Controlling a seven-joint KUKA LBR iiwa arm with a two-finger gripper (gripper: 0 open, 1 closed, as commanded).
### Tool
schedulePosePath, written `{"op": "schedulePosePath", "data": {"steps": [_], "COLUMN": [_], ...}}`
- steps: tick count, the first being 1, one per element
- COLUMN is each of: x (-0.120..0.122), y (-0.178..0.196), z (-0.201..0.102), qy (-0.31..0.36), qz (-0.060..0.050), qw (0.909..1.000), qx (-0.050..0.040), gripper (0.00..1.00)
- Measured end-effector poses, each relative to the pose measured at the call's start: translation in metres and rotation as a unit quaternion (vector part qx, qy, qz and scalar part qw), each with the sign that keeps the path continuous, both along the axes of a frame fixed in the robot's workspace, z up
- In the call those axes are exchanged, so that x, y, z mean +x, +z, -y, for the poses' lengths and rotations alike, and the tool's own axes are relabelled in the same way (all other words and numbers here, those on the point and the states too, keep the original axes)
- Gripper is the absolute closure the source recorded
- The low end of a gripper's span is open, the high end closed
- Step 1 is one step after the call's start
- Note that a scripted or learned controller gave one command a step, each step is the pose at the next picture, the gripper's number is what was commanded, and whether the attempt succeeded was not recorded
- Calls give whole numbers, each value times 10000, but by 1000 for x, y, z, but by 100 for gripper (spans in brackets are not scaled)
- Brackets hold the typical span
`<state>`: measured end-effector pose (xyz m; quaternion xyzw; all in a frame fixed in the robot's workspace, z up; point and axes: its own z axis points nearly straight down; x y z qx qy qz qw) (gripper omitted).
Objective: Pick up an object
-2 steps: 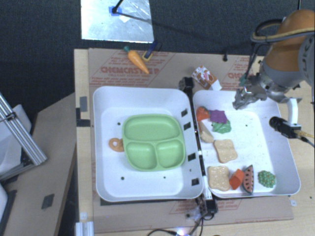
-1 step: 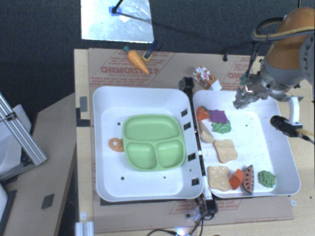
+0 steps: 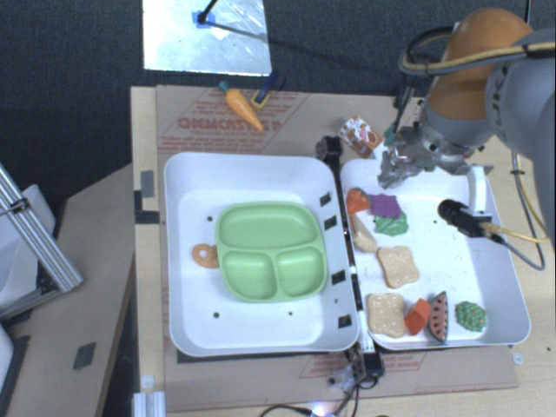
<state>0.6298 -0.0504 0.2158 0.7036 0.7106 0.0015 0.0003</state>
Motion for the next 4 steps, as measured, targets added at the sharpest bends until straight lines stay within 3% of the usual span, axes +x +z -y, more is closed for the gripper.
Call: {"op": "schedulePosePath", "data": {"steps": [1,2,4], "x": [7,-3,7], "y": [17,15,2], "z": [-57,-68,-61], "qy": [6,-17,-36], "qz": [6,-11,-1], "qw": [10000,10000,10000], "qx": [4,-7,-10], "gripper": [100,100,100]}}
